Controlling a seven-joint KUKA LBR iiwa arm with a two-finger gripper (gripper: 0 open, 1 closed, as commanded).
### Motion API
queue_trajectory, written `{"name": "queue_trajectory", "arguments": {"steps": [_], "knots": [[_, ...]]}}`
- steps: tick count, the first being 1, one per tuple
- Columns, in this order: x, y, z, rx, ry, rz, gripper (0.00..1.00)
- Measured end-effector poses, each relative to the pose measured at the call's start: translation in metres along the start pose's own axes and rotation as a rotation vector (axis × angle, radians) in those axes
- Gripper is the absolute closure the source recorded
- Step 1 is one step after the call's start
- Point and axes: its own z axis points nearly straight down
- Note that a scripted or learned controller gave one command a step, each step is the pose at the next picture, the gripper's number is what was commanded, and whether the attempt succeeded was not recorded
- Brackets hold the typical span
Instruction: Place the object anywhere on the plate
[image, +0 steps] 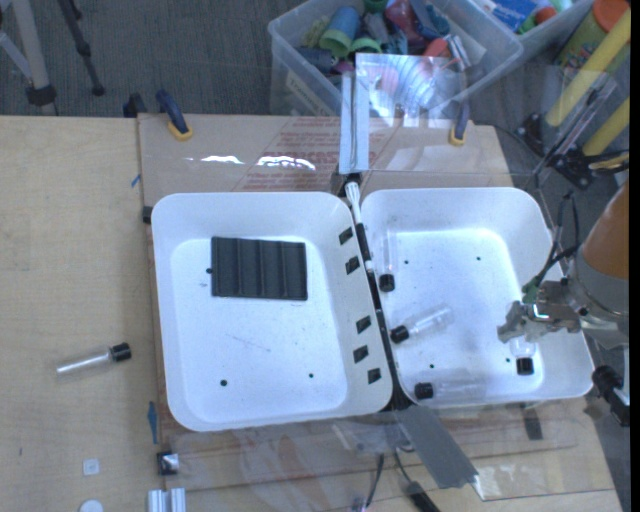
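Hovering pincer (522, 322) | right bin's (455, 205) right edge | grip state unclear

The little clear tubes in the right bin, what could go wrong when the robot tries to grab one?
1. The clear tubes are see-through against the white right bin, so the tool might miss them.
2. They are round and may roll away if nudged.
3. The dark plate lies in the left bin, past the divider, so a loosely held tube could drop on the way.
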Motion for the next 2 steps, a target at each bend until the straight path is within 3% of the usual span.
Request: {"name": "queue_trajectory", "arguments": {"steps": [1, 2], "knots": [[0.048, 0.015, -0.04, 0.002, 0.0, 0.092, 1.0], [0.113, 0.081, -0.122, 0.001, -0.001, 0.123, 1.0]]}}
